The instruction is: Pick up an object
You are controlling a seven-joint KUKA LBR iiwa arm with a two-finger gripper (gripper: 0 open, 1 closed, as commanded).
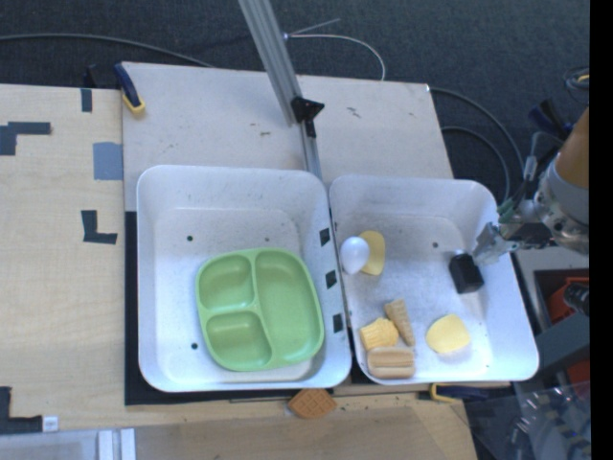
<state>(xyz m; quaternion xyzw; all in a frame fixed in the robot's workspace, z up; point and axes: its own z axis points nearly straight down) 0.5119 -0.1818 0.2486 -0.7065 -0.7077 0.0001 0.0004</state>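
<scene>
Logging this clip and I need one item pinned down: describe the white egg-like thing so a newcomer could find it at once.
Start at the right bin of the two white ones. Along its left wall, about halfway down, sits the white egg, touching a pale yellow piece on its right. It is the one smooth, glossy white item; the other food pieces in that bin are yellow or tan and lie nearer the front edge.
</scene>
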